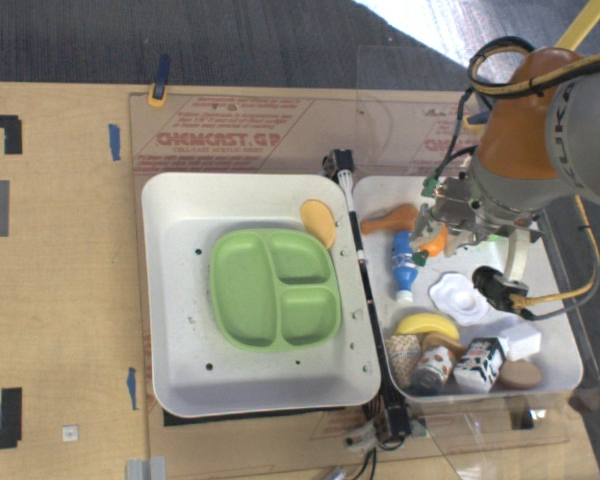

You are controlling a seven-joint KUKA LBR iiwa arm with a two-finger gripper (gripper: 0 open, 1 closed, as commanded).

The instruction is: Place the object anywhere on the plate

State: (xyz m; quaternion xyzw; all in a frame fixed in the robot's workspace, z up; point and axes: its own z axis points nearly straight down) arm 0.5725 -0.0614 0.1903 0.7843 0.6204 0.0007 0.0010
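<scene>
Camera view from above the counter (60, 268), a tan board carrying two shallow white bins. The left white bin (170, 228) holds a light-green plastic plate with three compartments (275, 290), lying flat near the bin's middle. A yellow-orange rounded object (319, 221) lies on the bin floor just beside the plate's upper right corner, near the bin's right wall, not on the plate. The right white bin (565, 353) holds several items: an orange-brown elongated piece (390, 218) at the upper left, a blue and white bottle (404, 265) below it, a white crumpled piece (458, 296), a yellow banana (427, 325), a small brown jar (435, 364), a black and white carton (477, 362) and a tan rounded piece (521, 373). The grey arm with its orange band (525, 118) reaches in from the right; the tool (452, 226) is low over the upper part of the right bin, and whether its fingers stand wide or narrow cannot be told.
</scene>
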